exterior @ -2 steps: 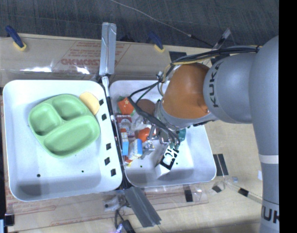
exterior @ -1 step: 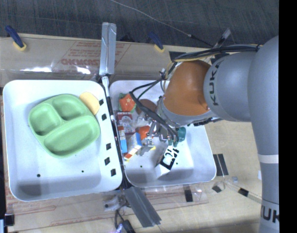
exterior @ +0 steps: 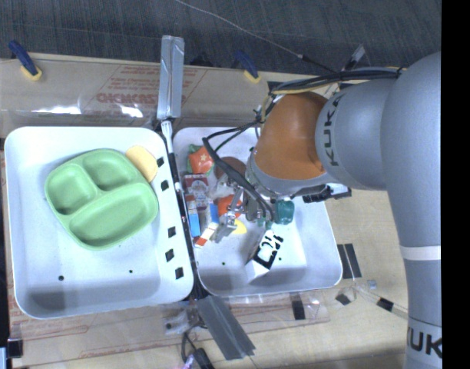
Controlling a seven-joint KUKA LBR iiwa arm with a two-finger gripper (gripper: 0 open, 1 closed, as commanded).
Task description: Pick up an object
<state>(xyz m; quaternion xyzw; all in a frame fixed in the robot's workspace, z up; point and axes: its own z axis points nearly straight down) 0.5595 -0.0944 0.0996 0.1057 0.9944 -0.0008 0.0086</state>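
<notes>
Objects for picking lie heaped in the right bin point(exterior: 319, 264): a clutter of red, orange and blue items point(exterior: 204, 198) along its left wall, a teal piece point(exterior: 285, 211) and a black-and-white item point(exterior: 269, 250) nearer the middle. The hand point(exterior: 246, 210) sits low over this clutter; whether it is open or closed cannot be told. The left bin point(exterior: 35, 283) carries a green divided tray point(exterior: 104, 198) with a yellow block point(exterior: 143, 161) touching its upper right edge.
</notes>
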